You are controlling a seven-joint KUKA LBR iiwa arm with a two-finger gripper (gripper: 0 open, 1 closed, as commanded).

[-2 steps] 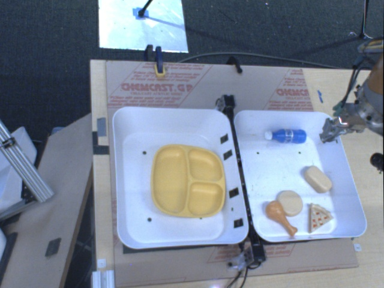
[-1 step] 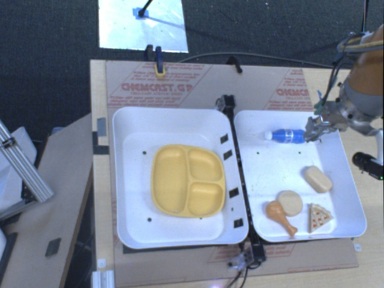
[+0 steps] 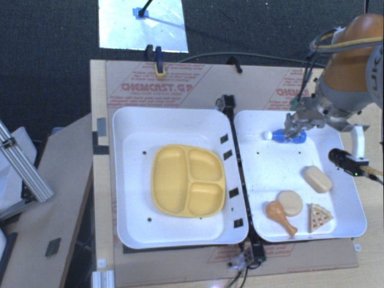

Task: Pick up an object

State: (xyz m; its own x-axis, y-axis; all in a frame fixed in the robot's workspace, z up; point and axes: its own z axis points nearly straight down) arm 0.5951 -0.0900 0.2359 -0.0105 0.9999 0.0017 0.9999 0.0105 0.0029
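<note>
Near the far edge of the right bin (image 3: 360, 221), the gripper (image 3: 292, 129) sits over the blue bottle (image 3: 287, 136), its grip state impossible to judge, so centre it across the bottle's body and lift straight up.

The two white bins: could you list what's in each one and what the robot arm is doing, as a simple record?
left bin: yellow divided plate
right bin: blue bottle, bread roll, round biscuit, chicken drumstick, pizza slice
gripper: down over the blue bottle, at the right bin's far side
grasp: cannot tell
</note>
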